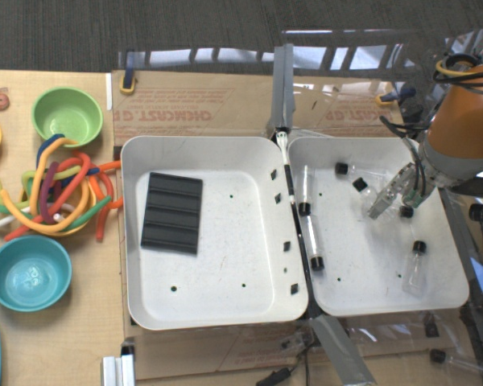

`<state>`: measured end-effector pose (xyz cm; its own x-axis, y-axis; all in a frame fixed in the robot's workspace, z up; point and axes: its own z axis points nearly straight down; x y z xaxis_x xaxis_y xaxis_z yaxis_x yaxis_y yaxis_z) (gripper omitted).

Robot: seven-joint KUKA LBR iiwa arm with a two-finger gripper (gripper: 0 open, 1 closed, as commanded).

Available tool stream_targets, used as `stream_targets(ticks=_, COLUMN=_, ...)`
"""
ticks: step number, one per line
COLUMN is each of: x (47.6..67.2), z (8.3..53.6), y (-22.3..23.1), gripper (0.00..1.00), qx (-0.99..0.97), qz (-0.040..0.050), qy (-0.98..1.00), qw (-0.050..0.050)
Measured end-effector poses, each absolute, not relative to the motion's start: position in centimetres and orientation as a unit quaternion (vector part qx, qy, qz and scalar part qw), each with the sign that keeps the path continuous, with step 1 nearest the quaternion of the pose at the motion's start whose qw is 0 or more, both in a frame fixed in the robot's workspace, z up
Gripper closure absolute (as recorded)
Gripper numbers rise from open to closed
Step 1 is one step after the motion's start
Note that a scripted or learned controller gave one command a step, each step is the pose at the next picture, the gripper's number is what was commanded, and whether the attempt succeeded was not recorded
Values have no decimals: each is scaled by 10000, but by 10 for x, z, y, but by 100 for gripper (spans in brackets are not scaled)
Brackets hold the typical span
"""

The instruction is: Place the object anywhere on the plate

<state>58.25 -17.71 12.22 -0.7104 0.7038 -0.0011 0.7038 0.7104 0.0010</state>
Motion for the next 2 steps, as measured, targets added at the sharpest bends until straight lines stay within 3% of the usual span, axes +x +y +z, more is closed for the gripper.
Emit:
stream_targets(ticks=1, x=588, z=174, y=-223, gripper=100, qx=6666, qz=-7, qy=7454, qw=10)
stream_targets(ticks=2, x=477, z=166, y=-222, gripper=100, qx=6561, qz=-5, qy=7547, qw=-9)
